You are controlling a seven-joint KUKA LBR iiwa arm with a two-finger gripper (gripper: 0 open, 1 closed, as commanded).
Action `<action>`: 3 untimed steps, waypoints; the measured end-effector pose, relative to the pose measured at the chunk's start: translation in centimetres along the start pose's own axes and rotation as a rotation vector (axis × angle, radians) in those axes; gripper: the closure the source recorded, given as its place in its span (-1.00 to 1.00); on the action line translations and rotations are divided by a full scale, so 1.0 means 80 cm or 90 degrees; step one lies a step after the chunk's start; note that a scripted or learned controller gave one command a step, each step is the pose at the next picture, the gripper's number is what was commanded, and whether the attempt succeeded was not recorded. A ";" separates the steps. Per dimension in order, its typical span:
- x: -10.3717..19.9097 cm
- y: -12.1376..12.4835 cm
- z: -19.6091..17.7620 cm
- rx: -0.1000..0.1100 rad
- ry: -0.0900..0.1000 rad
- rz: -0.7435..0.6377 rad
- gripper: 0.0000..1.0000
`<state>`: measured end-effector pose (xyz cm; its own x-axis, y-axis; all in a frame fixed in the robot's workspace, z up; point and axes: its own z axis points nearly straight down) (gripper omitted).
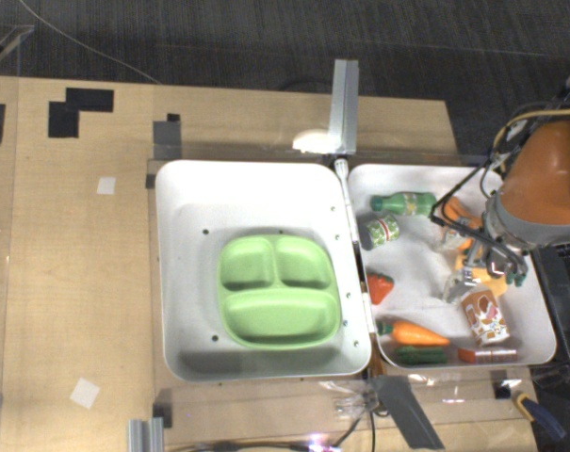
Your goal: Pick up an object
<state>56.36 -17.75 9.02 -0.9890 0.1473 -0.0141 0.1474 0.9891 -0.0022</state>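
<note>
In the right-hand white bin [545, 339] on the wooden counter [68, 281], the gripper [465, 276] hangs low among scattered toy groceries, just above and to the left of a small brown carton [484, 314]. Whether it is spread or pinched, I cannot tell. A green bottle [403, 202] and a green can [382, 229] lie toward the far side, a red pepper [380, 287] by the divider, a carrot [417, 331] at the near edge. The left bin [171, 252] holds a green divided tray [278, 286]. This looks like the reaching step; next it likely needs to settle over one item, probably the carton, and close
</note>
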 end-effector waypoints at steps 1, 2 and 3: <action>0.079 0.027 -0.004 -0.001 0.003 -0.027 -1.00; -0.036 0.087 0.001 -0.003 -0.002 -0.012 -1.00; 0.035 0.085 -0.002 -0.002 -0.001 -0.001 -1.00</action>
<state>54.60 -10.62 9.11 -0.9891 0.1463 -0.0163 0.1463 0.9892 0.0008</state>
